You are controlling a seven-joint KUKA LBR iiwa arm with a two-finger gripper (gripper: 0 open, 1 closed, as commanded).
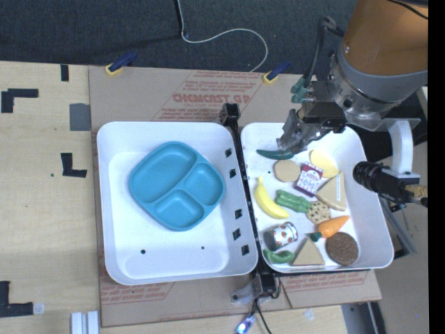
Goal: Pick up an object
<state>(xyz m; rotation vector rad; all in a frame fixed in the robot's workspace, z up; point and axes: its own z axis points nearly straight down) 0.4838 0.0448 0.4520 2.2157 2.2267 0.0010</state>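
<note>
over the far end of the right bin (372,256), the gripper (290,145) hangs with its tips at a dark green pod-shaped piece (277,153); whether that piece sits between them i cannot tell. the pod's long axis runs left to right across the bin, directly under the tips. the banana (268,199) and other toy food lie nearer the camera.

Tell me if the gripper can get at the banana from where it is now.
Probably yes. The banana lies uncovered near the left wall of the right bin, with only the green pickle close beside it. The gripper hovers over that bin's far end, nothing between them.
</note>
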